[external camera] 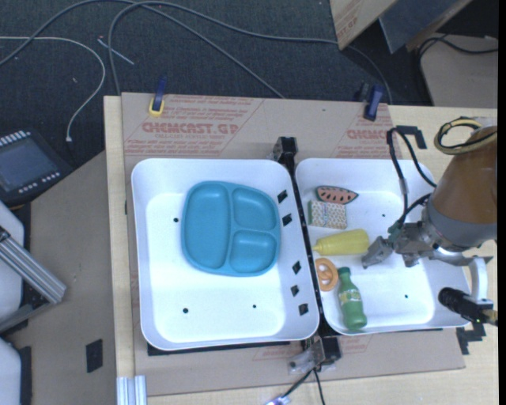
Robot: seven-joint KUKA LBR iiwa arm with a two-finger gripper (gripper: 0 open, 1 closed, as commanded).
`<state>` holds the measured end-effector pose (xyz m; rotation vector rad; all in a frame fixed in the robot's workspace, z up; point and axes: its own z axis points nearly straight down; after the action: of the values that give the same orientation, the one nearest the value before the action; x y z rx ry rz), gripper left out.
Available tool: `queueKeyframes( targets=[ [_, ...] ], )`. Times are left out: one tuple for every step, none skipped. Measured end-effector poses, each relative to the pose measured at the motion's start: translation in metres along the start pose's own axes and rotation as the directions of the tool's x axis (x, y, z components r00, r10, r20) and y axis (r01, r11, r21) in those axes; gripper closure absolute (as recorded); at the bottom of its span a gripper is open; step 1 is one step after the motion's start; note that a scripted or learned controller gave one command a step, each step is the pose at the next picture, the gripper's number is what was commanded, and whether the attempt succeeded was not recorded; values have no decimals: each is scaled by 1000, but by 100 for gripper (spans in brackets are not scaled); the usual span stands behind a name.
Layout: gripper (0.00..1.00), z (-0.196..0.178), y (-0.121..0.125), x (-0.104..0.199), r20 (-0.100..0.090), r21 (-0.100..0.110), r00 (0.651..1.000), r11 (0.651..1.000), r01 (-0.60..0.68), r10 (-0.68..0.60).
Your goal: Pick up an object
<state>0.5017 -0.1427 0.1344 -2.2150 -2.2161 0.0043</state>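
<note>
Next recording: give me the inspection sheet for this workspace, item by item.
Surface: two white bins on a cardboard-covered bench.
Job's things: right bin holds watermelon slice, patterned block, yellow bottle, pretzel, green bottle.
Clutter: blue divided plate in left bin.
Grippers: hand low over right bin, beside yellow bottle; holds nothing visible.
Cables: white cables on dark floor.
Surroundings: cardboard box, top.

Looks like a robotics lab bench, not a kitchen

White bins sit on a cardboard sheet clamped at its far edge, loose cables trail across dark carpet beyond it, aluminium framing off its left side.
</note>
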Motion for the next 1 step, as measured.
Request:
queueKeyframes(
  targets=[
    [0,52,0,0,1,-3,1000,1000,-1,1]
  ],
)
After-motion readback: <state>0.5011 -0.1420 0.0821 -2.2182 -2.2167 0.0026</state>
